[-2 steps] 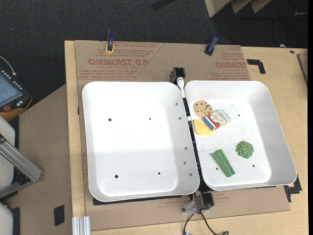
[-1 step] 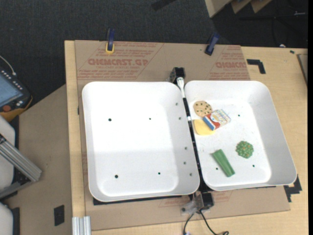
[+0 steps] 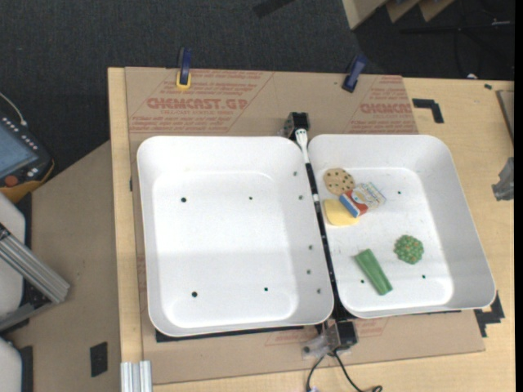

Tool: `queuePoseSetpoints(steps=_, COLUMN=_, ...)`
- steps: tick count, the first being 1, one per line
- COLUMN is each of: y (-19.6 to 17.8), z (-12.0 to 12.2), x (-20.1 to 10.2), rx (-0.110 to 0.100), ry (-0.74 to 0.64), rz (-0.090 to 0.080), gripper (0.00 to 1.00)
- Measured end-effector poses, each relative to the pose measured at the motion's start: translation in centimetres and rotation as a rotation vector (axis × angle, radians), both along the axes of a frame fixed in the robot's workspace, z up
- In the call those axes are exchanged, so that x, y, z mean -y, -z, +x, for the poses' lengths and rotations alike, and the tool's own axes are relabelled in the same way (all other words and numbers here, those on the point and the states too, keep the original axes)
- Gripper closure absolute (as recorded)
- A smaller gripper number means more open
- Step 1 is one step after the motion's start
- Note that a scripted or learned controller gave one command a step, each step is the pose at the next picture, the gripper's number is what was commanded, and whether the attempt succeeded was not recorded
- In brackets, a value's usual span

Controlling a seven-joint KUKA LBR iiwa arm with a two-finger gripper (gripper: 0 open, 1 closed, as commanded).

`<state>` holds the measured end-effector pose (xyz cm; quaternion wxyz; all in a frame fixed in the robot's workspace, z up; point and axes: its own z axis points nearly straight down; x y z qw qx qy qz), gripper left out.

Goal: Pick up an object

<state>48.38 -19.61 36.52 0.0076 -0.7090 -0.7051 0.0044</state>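
Note:
The right bin holds several small objects. A round brown cookie lies near its left wall. Just below it sits a yellow piece, with a small blue and red item and a pale wrapper touching it. A green fuzzy ball rests toward the right. A green oblong block lies aslant near the front. A grey bit of the arm's end pokes in at the right edge, outside the right bin and well away from every object.
The left bin adjoins the right one along a black seam. Both stand on a cardboard sheet held by blue clamps at the back. A metal rail lies at the far left.

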Motion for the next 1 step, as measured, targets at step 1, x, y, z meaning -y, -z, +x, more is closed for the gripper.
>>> queuePoseSetpoints(steps=1, y=-5.30, z=2.26, x=-6.88, rx=0.025, ry=-0.013, rz=-0.006, gripper=1.00)
